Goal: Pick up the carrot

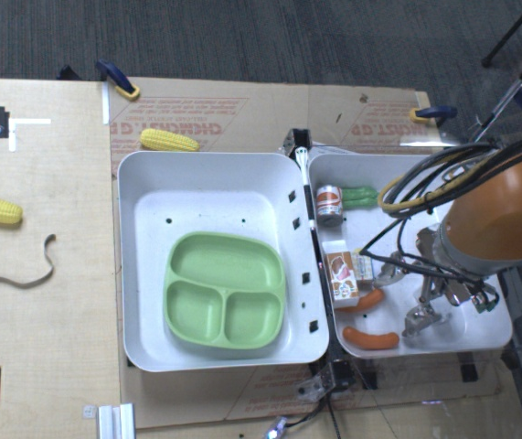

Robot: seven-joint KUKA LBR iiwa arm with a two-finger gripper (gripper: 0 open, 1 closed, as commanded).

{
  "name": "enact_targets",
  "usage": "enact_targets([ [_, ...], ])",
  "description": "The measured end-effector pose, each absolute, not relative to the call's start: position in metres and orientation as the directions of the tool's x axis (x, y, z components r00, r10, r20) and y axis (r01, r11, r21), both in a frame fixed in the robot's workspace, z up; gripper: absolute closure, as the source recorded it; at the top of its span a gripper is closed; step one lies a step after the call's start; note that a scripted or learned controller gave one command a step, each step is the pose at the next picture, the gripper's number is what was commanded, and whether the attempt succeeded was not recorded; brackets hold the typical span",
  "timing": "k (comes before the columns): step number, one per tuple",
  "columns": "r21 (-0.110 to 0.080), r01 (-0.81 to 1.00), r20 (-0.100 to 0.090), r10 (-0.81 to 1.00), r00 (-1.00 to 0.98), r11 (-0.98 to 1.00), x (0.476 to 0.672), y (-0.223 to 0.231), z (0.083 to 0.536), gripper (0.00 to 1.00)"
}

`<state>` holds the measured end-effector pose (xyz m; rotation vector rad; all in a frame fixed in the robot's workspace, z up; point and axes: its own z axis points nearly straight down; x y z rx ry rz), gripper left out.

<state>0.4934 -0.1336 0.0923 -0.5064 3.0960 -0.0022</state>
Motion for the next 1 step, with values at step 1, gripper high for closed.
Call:
enact_targets([
  [1,-0.003,-0.469,-0.006,-0.469,-0.883,0.883,0.499,-0.222,0.0929,0.0],
])
